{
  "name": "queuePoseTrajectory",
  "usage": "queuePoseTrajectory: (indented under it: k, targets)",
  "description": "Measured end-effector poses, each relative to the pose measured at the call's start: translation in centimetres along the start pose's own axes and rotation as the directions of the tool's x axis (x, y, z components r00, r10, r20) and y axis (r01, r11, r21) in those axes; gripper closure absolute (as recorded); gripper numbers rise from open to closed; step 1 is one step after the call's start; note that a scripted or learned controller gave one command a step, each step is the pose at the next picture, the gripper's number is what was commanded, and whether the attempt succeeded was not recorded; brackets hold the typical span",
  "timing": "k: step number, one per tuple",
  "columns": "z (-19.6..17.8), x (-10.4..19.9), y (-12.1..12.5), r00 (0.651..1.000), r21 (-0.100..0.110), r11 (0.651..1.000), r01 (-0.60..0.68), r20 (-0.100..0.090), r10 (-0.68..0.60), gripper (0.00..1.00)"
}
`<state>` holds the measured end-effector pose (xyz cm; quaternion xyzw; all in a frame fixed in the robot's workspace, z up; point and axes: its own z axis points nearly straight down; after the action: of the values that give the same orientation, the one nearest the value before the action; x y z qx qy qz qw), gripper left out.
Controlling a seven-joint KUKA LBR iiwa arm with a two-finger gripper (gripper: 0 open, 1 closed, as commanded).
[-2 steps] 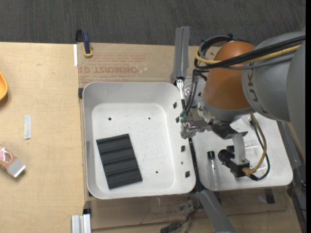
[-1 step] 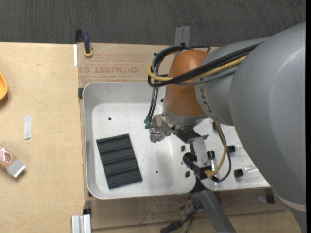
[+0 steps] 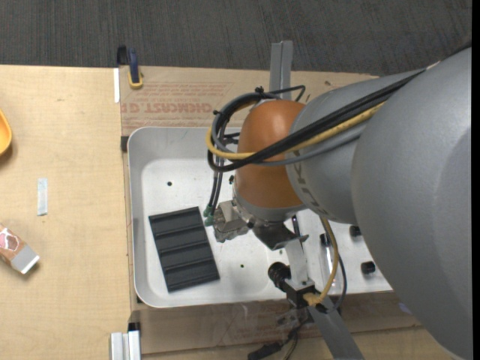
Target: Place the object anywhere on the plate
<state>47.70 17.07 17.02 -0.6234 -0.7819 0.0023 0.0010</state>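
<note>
A shallow white bin [image 3: 139, 223] is seen on the wooden worktop [image 3: 67, 126], and the grey arm [image 3: 390, 156] is stretched over it from the right, with its orange band [image 3: 270, 156] above the middle of the bin. Black and yellow cables [image 3: 225, 137] are looped around the band.

The tool [image 3: 225, 223] is carried low over the bin floor, just beside the right edge of a dark ribbed plate [image 3: 184, 247]. Whether it is wide or narrow cannot be told, since it is largely covered by the wrist, and no object can be made out in it.

The ribbed plate is laid flat in the near left part of the bin, slightly turned, with its lower end near the bin's front wall. Nothing is seen resting on it.

Outside the bin, near the worktop's left edge, a small red and white packet [image 3: 15, 250] and a small pale strip [image 3: 42, 197] are lying, well apart from the bin. An orange item [image 3: 4, 133] is cut off at the left edge. A blue-handled clamp [image 3: 132, 67] is fixed at the far edge.
</note>
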Motion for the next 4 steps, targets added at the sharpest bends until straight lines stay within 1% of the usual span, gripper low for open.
queuePoseTrajectory:
  k: [1,2,3,4]
  targets:
    - [2.8,4.1,0.9,0.994,0.001,0.994,0.106,0.001,-0.106,1.00]
    - [8.0,-4.5,-1.0,0.960,0.000,0.960,0.279,0.000,-0.279,1.00]
    - [7.9,1.4,0.4,0.969,-0.004,0.969,0.248,0.000,-0.248,1.00]
    - [7.8,4.6,1.3,0.891,-0.006,0.891,0.454,0.003,-0.454,1.00]
